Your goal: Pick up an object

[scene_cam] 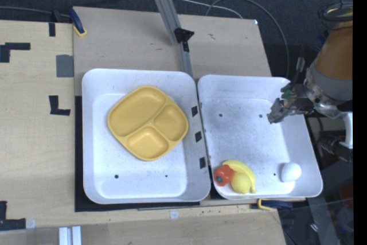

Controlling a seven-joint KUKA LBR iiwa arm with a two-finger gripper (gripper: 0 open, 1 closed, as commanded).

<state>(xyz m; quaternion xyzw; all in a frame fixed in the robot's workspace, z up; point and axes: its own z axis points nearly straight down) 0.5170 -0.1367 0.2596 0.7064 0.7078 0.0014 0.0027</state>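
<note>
A yellow divided plate (148, 122) lies in the left bin (97, 181). In the right bin (246, 94), near its front edge, a red tomato-like toy (223, 175) touches a yellow banana-and-lemon toy (242, 177). A white egg-shaped object (290, 171) rests in that bin's front right corner. My gripper (277, 113) hangs over the right bin's right side, well back from those toys, with nothing visible between its fingers.
A grey metal pole (165, 3) slants across the bench behind the bins. Cables (241, 6) loop behind the right bin. The wooden bench (34, 123) extends to the left with black tape marks.
</note>
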